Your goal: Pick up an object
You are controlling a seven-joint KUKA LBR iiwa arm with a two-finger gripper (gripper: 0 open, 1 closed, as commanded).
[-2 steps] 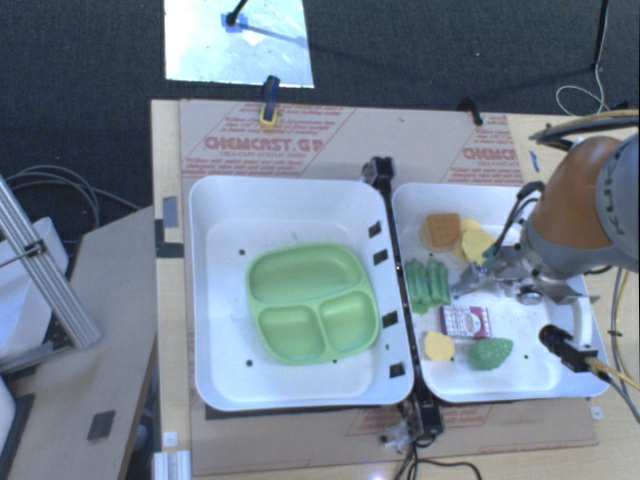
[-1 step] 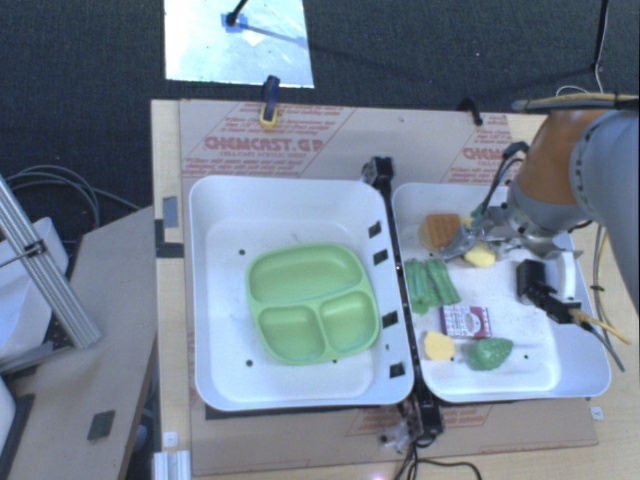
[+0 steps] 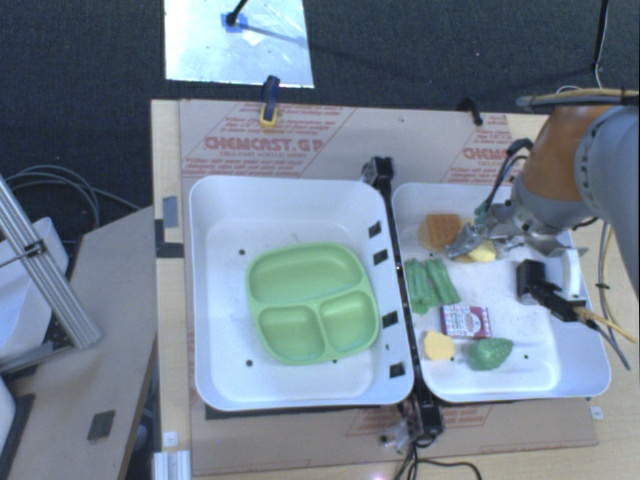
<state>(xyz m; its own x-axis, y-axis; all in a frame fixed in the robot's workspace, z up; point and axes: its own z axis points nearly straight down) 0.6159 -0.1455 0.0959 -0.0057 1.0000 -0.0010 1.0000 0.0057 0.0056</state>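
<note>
The surface carried a brown sheet printed "CHEMCAST GP" in red, once near its top left and once, partly hidden, near its top right. Two white bins sat side by side on it. The left bin held a green three-part plate. The right bin held the small objects. The grey arm, with its orange band, reached in from the right and ended over the upper part of the right bin. The tool sat low there, touching a yellow piece and just beside an orange block; whether it was clenched or released could not be told. Green pods lay near the bin's left wall. Below them lay a red and white packet with unreadable print, a green lump and a yellow lump.
</note>
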